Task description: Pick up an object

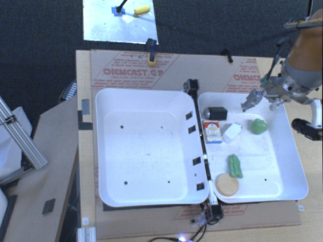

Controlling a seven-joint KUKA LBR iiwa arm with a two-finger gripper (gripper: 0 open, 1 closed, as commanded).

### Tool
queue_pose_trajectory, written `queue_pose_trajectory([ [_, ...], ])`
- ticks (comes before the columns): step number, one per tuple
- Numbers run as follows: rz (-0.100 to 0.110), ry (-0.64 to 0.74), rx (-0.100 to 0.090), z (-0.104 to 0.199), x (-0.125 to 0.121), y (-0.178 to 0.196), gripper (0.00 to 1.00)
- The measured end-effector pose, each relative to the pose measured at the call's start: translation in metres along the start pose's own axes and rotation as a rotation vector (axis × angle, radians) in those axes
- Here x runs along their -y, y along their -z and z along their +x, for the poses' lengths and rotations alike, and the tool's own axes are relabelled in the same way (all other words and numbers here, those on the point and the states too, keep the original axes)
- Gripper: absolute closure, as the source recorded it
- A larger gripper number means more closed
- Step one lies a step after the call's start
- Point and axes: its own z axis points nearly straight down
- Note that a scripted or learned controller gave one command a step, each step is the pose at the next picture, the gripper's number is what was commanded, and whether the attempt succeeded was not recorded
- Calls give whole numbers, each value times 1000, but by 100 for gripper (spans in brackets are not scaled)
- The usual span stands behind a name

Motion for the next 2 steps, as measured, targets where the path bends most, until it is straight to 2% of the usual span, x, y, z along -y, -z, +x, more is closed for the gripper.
queue_pose_trajectory([
  [1,-2,1,-3,39,14,-149,0],
  [2,-10,1,0,36,11,-130,100],
])
